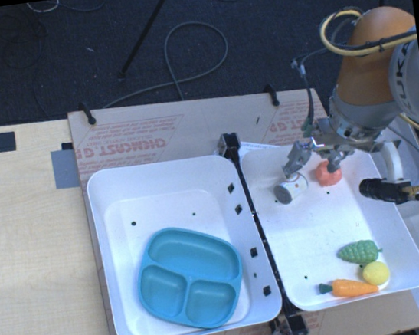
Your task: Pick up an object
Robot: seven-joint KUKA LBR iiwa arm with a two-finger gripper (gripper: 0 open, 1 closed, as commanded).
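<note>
Gripper (315, 157) hangs open at the back of the right bin (391, 222), one finger near a grey cylinder (288, 190), the other beside a red toy (329, 174). You risk closing between them and catching neither.

Grey arm (375, 105), orange band, yellow cable loop

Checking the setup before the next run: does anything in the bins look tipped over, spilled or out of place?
One thing: the small grey-and-white cylinder in the right bin lies on its side below the gripper. The blue divided tray sits askew in the left bin. Nothing looks spilled or damaged.
</note>
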